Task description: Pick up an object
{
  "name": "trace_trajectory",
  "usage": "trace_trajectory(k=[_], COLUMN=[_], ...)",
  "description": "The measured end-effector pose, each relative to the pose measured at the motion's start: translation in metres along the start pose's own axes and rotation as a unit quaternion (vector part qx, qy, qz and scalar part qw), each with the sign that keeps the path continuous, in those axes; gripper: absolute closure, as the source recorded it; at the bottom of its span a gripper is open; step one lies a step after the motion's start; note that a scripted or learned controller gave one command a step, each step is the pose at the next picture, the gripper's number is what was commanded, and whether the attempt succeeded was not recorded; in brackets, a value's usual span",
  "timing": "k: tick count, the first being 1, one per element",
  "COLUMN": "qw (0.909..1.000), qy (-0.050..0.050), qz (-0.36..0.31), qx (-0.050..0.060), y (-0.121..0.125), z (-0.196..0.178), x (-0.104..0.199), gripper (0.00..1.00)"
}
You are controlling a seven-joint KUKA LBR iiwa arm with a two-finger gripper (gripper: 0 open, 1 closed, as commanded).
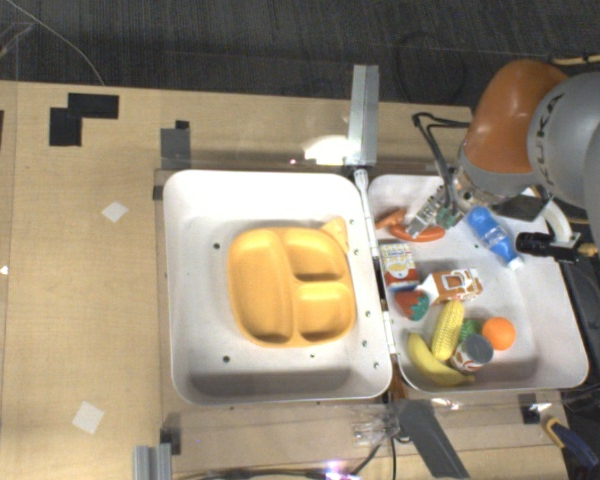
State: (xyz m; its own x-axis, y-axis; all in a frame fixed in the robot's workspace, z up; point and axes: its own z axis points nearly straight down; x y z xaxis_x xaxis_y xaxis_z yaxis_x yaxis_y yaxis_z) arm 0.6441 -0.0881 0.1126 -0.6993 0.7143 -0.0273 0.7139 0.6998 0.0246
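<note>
A: Where is the arm [540, 118]?

B: It reaches in from the right, over the far end of the right bin [555, 298]. The gripper [432, 211] sits low there, just above an orange carrot-like piece [412, 231] by the bin's far left corner.

A: Is it gripping anything?

B: I cannot tell; its tip is too small and cluttered to read.

A: What else lies in that bin?

B: A blue bottle [492, 236] just right of the gripper, a small carton [458, 284] in the middle, and toward the near end a corn cob [446, 330], a banana [430, 361] and an orange ball [498, 333].

A: And the left bin [195, 268]?

B: It holds a yellow divided tray [290, 284], lying flat. Both bins rest side by side on the desk [70, 298].
</note>
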Motion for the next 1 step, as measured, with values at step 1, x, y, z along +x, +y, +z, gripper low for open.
trace_trajectory(k=[1], qw=[1.0000], qy=[0.001], qz=[0.000], qx=[0.001], y=[-0.0002], z=[0.0013], x=[0.0008], gripper=[0.00])
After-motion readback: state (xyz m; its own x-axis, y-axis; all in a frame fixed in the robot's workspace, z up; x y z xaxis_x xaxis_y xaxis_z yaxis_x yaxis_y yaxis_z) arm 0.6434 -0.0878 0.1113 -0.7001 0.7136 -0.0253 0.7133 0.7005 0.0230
